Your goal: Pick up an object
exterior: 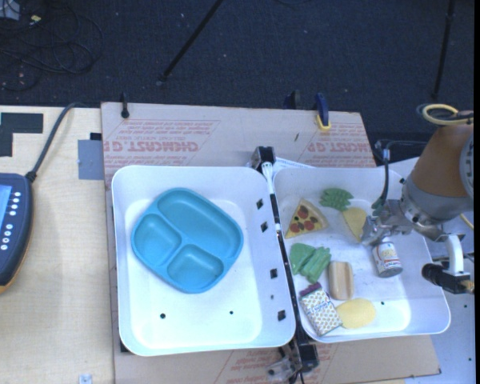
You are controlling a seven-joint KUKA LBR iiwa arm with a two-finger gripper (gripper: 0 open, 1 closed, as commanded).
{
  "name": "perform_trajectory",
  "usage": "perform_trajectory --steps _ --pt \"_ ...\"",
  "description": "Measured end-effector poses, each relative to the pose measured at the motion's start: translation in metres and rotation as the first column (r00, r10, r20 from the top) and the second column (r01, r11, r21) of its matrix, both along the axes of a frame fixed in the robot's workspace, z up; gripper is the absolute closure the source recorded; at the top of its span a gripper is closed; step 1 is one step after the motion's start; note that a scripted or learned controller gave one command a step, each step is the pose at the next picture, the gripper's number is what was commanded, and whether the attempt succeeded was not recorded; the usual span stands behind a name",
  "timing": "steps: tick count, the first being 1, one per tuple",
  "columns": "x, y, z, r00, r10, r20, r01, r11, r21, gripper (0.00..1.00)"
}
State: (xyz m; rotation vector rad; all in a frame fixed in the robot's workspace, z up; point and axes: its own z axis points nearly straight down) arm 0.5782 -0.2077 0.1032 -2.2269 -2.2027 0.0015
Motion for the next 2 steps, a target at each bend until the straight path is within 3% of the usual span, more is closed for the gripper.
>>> perform_trajectory --steps 1,2 --pt "0.0 0.0 0.0 1.0 -0.001 0.0 0.001 1.0 0.0 0.0" --pt "-0.034 0.012 -0.016 1.0 0.01 0.009 -0.01 1.0 -0.006 0.0"
